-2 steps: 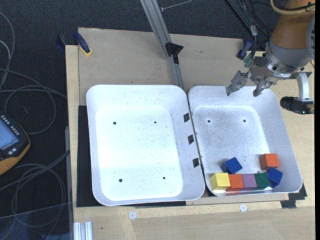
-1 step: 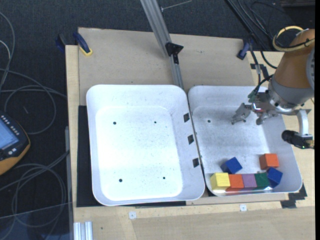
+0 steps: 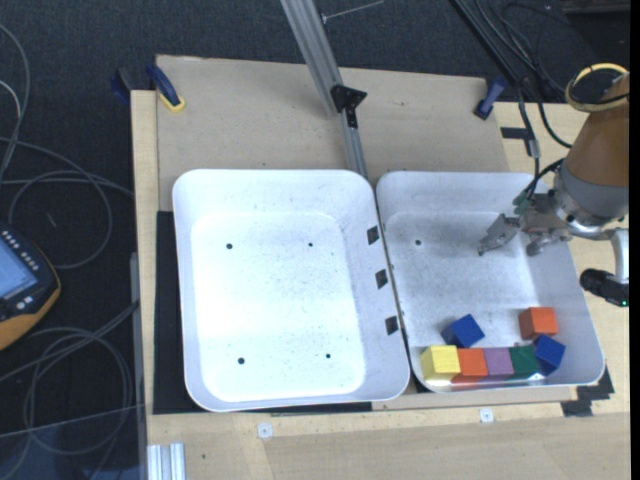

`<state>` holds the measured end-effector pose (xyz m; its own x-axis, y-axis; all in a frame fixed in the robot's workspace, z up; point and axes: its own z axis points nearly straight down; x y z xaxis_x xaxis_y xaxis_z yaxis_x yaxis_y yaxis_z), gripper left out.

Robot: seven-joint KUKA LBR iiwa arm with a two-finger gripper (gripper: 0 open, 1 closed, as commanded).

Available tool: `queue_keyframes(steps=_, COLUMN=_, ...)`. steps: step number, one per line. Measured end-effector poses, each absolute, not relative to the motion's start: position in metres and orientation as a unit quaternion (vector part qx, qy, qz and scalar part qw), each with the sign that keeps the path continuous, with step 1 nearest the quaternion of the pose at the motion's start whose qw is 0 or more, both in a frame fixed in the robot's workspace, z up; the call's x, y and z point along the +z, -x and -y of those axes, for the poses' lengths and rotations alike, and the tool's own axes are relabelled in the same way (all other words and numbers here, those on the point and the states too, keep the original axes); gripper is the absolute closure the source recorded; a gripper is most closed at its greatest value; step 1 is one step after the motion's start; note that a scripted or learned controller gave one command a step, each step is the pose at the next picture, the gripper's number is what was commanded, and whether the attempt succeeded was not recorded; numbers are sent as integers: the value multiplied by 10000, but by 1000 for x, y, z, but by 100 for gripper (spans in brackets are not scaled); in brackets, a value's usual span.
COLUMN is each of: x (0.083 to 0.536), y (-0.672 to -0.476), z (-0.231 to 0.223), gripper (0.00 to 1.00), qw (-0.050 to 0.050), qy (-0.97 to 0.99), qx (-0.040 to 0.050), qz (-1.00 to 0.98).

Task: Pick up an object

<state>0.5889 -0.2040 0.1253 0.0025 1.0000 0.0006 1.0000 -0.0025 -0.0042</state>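
Seven blocks: all in the right bin, crowded against its near wall.
Front row: yellow block, orange block, purple block and green block, side by side and touching, pressed to the near rim.
Loose blocks: a blue block just behind the row; a second orange block and a second blue block near the right corner, the blue one touching the green.
Gripper: above the middle of the right bin, well apart from every block; its two fingers are spread apart with nothing between them.
Arm: reaches in from the right over the bin's far right corner.
Likely reason for the pose: the spread fingers suit a descent onto a block; judged from this, no pick has begun.
Easiest target, as a judgement: the lone blue block, free on most sides.
Left bin: white, beside the right one, their walls touching.
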Motion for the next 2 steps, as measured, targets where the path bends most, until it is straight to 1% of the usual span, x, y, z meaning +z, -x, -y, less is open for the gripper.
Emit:
queue_keyframes(steps=1, x=98, y=-524, z=202, gripper=0, qw=43, qy=7082, qx=18, qz=7060)
queue_keyframes(steps=2, x=127, y=-541, z=156, gripper=0, qw=-12, qy=7052, qx=-23, qz=7090)
